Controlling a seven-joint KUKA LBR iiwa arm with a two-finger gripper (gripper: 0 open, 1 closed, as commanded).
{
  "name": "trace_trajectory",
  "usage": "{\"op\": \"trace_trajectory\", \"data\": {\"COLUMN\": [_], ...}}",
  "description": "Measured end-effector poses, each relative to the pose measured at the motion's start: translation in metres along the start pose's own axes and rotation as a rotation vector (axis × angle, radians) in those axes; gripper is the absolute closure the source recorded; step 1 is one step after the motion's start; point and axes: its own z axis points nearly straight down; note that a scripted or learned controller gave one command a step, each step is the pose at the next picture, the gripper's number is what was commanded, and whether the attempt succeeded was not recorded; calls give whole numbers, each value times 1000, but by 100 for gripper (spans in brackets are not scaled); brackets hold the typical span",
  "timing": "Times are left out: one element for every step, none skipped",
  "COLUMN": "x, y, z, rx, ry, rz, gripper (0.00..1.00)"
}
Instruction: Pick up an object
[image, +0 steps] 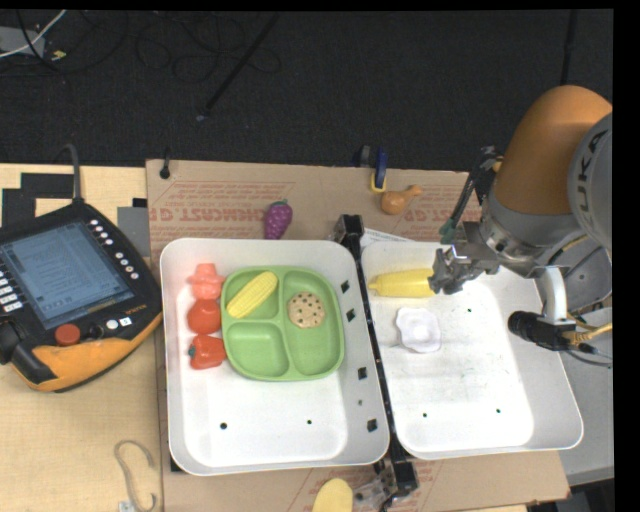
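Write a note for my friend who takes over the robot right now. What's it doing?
Gripper: over the right white bin, at the right end of the yellow plastic banana; nothing visibly held.
Right bin also holds a small white cup-like piece.
Left white bin: green divided tray with yellow corn cob and round cookie; red and pink toys beside it.
Done: nothing lifted.
Left: grasp one object, likely the banana, and raise it.

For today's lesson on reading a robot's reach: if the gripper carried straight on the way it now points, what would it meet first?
The gripper points toward the view's left, over the right bin. The yellow banana lies right ahead of it, so that would probably come first, though its height above the banana is unclear from this slanted view.
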Motion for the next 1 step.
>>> {"op": "trace_trajectory", "data": {"x": [-1], "y": [-5], "z": [12], "rx": [3], "ry": [0], "rz": [0], "gripper": [100]}}
